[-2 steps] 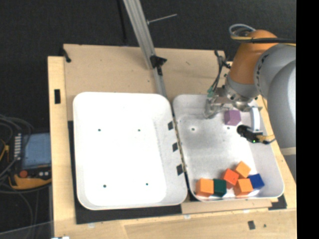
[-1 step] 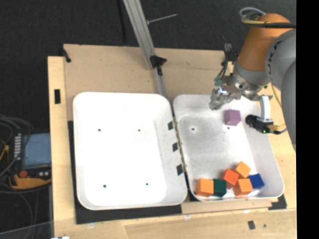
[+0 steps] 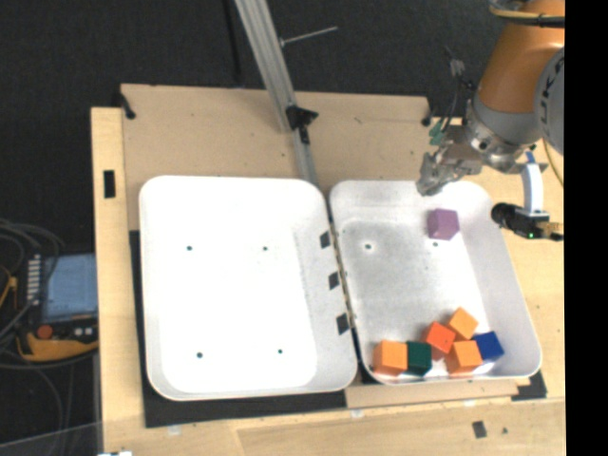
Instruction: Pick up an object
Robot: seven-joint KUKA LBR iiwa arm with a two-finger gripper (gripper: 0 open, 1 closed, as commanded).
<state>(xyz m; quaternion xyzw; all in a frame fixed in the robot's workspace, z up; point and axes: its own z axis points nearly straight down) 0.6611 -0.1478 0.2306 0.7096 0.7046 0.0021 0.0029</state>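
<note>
A purple cube (image 3: 443, 223) lies alone in the far part of the right bin (image 3: 380, 283). Several blocks cluster at that bin's near edge: three orange cubes (image 3: 440, 336), (image 3: 464, 322), (image 3: 390, 355), a green cube (image 3: 419, 357) and a blue cube (image 3: 488, 346), with another orange one beside the blue. My gripper (image 3: 433, 180) hangs over the bin's far rim, just above and slightly left of the purple cube, pointing down. Nothing shows between its fingers.
The left bin (image 3: 237, 283) sits beside the right one. A slanted metal rail (image 3: 275, 74) runs from the top down to the gap between the bins. A black fitting (image 3: 518, 218) sticks out at the right bin's right rim.
</note>
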